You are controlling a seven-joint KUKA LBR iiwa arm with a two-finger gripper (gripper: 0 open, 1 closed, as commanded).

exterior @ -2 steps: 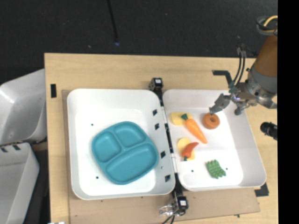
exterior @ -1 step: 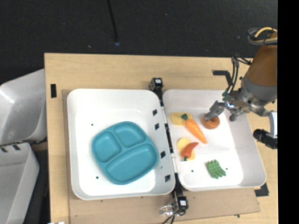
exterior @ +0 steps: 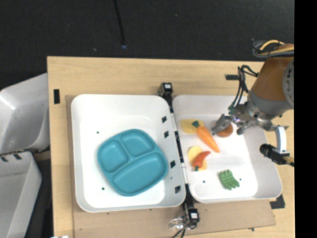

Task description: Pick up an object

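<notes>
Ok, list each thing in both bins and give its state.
Blue divided plate: flat in the left bin.
Carrot: lying slantwise in the right bin.
Yellow piece: beside the carrot's top.
Orange-red pepper: lying loose.
Green piece: lying apart.
Brown item: at the gripper.

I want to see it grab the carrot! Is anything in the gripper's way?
Nothing visible blocks it. The gripper sits low in the right white bin, just right of the orange toy carrot with a green top. A small brownish object lies right at the gripper, beside the carrot, not between them.
</notes>
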